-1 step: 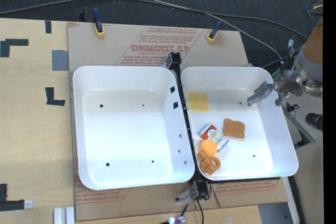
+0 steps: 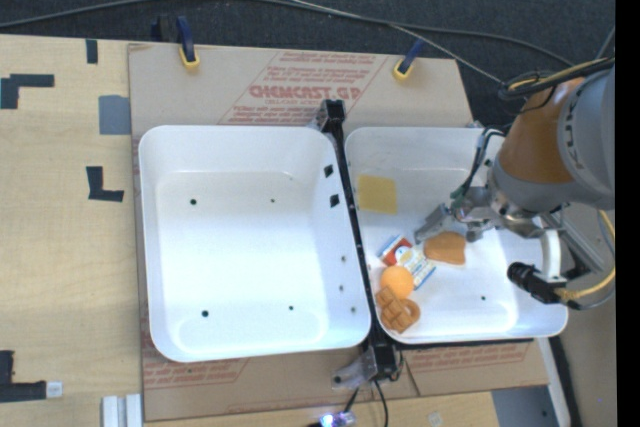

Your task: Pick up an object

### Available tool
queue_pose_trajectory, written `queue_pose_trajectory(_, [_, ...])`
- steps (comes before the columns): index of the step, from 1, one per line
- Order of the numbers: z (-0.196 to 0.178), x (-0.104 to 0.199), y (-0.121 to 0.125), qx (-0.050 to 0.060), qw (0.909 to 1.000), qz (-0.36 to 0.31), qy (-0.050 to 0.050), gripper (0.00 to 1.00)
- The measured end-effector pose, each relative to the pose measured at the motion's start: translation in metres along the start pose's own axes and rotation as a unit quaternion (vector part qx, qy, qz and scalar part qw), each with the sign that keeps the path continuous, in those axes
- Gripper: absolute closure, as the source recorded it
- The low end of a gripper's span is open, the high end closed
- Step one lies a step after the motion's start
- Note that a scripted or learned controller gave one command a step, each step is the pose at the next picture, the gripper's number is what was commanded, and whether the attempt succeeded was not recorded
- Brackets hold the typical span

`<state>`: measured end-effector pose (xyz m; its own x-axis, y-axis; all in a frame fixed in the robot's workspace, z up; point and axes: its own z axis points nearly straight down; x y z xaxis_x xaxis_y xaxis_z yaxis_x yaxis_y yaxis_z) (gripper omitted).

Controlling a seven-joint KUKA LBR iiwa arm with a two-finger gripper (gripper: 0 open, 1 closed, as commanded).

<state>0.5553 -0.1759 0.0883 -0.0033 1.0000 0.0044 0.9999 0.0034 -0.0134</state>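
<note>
Reaching in over the right bin (image 2: 500, 320), I keep the left bin (image 2: 240, 245) beside it; past the yellow square (image 2: 378, 194), red-and-white packet (image 2: 402, 253), orange ball (image 2: 397, 281) and waffle (image 2: 399, 314), my claw (image 2: 440, 223) hangs above the brown bread piece (image 2: 446, 249), whether parted or together I cannot tell.

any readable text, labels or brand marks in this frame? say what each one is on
"CHEMCAST GP": red print on the brown board under the two bins, behind them.
Further red print lines above and below that name: too small and blurred to read.
Red print on the board's front edge, below the left bin: blurred, unreadable.
Small red, white and blue packet in the right bin: has markings, too small to read.
</note>
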Motion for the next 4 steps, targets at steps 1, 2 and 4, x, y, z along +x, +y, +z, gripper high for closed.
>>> queue_pose_trajectory(1, [0.004, 0.029, -0.047, -0.011, 0.9999, 0.002, -0.005, 0.00])
queue_pose_trajectory(2, [0.005, 0.036, -0.015, -0.005, 1.0000, 0.001, -0.003, 0.00])
queue_pose_trajectory(4, [-0.101, 0.081, 0.004, -0.009, 1.0000, -0.002, -0.002, 1.00])
